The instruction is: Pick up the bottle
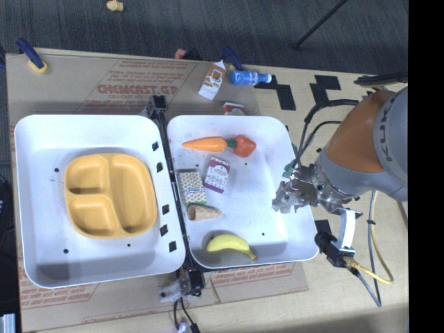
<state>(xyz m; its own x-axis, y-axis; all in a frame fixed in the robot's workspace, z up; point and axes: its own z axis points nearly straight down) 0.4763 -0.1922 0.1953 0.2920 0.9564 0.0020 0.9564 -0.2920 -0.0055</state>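
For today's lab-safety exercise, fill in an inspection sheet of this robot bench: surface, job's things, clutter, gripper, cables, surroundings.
Surface: cardboard-covered bench bearing left bin and right bin.
Job's things: blue bottle lying on the bench behind the right bin, outside both bins.
Clutter: yellow divided plate in left bin; carrot, small carton, cracker packet, cone, banana in right bin.
Gripper: gripper at the right bin's right edge, holding nothing visible.
Cables: yellow cable and black cables near the arm.
Surroundings: dark carpet; blue clamp.
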